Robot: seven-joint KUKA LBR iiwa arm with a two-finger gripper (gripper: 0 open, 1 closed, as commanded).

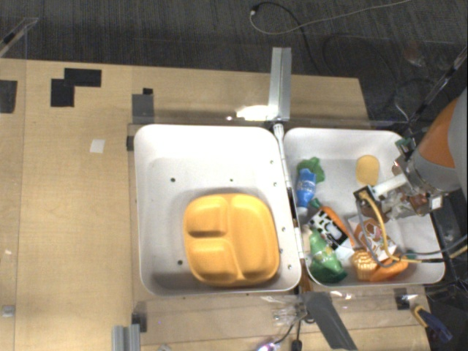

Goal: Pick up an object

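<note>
The right bin [344, 143] holds a jumble of small things. A pale yellow rounded piece [368, 168] lies near its back. A blue bottle [305, 190] and a green item [312, 167] sit along its left wall. A black-and-white item [327, 227] and a green lump [325, 263] lie toward the front left. Golden-orange pieces [363, 262] rest at the front. My gripper [412, 203] hangs low over the right side of this bin, to the right of the yellow piece and behind the orange pieces. I see nothing clearly caught in it.
A large yellow divided tray [231, 236] lies in the front half of the left bin [190, 152]. A metal post [281, 86] stands behind the wall shared by the bins. The wooden bench [66, 218] stretches off to the left.
</note>
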